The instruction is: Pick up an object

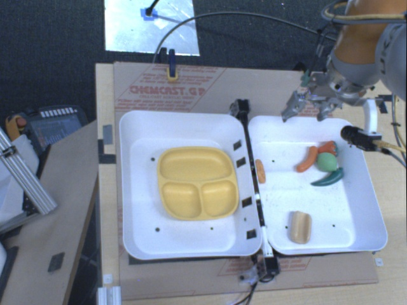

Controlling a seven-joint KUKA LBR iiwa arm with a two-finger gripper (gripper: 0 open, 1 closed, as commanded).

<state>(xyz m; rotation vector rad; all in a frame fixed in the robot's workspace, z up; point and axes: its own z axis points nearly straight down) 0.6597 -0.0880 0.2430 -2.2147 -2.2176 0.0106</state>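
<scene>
- The gripper (309, 110) hangs over the far rim of the right bin (365, 202), near its back edge, at the end of the grey arm with the orange band (372, 8).
- Its fingers (292, 108) are spread wide apart and point down; nothing sits between them.
- In the right bin, toward the far right side, lies a cluster: an orange carrot (306, 159), a small red piece (328, 147) behind it, a green ball (327, 162) touching both, and a dark green pepper (328, 177) just in front of the ball.
- A small orange piece (260, 171) lies by the bin's left wall, well apart from the cluster.
- A tan bread-like roll (300, 226) rests near the front of the right bin.
- The left bin (137, 189) holds a yellow divided tray (194, 182) with three compartments.
- Both bins stand side by side on a cardboard sheet (191, 88) on the counter (105, 94).
</scene>
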